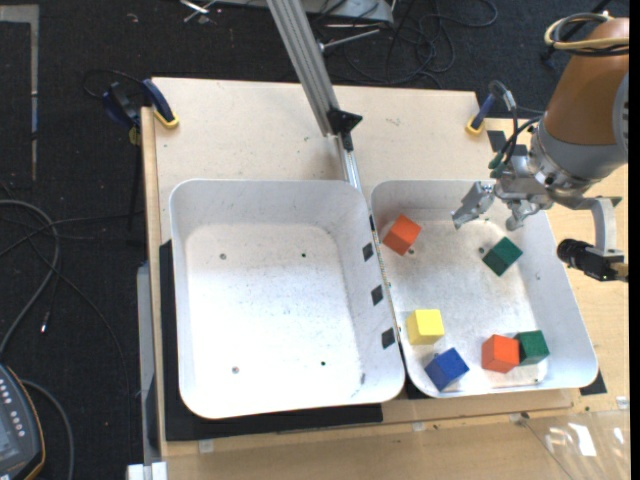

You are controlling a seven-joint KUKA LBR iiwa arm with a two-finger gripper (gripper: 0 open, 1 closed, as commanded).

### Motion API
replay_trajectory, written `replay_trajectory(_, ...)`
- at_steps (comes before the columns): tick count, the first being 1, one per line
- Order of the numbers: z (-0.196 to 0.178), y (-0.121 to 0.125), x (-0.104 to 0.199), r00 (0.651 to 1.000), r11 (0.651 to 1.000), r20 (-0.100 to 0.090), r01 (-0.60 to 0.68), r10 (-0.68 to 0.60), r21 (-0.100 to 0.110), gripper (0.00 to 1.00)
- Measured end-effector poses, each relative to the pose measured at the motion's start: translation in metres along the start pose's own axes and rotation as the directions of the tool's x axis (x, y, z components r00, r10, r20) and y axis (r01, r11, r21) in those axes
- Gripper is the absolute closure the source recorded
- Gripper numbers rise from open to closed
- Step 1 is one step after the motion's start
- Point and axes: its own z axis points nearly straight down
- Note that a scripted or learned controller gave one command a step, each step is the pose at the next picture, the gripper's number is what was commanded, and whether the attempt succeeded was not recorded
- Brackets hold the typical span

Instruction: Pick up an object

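Nearest, small blue cube [446, 366], yellow cube [427, 325] and red cube [500, 352] lying in right white bin [570, 298]; farther, dark green block [502, 256] under hand [497, 208], spread apart, gripping nothing. Pick not yet made.

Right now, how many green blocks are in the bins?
2, both in the right bin: one green block near the end effector, another beside the red block. None seems hidden.

Grey arm [572, 148] — orange band, black cables
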Motion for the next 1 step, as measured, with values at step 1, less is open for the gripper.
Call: replay_trajectory(1, 0.1152, -0.0583, -0.0263, 1.000, 1.000, -0.001, -0.005, 0.005, 0.009, 0.00)
